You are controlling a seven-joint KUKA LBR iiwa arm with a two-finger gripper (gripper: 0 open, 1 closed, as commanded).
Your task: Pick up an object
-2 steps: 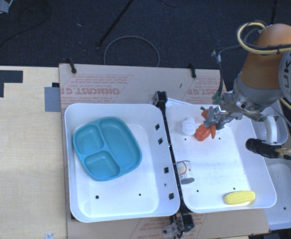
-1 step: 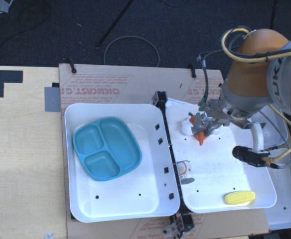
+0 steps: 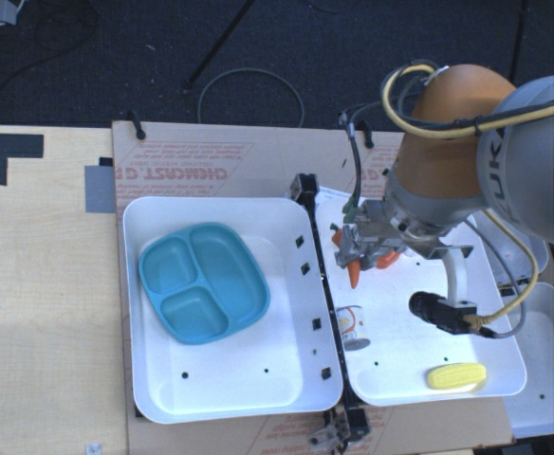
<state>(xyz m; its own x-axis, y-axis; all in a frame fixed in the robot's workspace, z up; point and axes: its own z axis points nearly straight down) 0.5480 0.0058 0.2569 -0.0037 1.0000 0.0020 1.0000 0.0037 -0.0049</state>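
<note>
My gripper (image 3: pixel 356 246) hangs over the upper left part of the right bin (image 3: pixel 505 368), close to the divider between the bins. An orange carrot-like object (image 3: pixel 354 274) pokes out just below the gripper, and another orange bit (image 3: pixel 388 259) shows to its right under the wrist. The gripper's body hides how the orange object sits against it. A small clear cup (image 3: pixel 350 326) lies in the bin below the gripper. A yellow corn cob (image 3: pixel 456 376) rests near the bin's front right corner.
The left bin (image 3: pixel 154 387) holds a blue divided plate (image 3: pixel 203 282) in its upper left. A black connector with a cable (image 3: pixel 441 312) hangs from the arm over the right bin's middle. The arm's large orange and grey body (image 3: pixel 457 150) covers the right bin's back.
</note>
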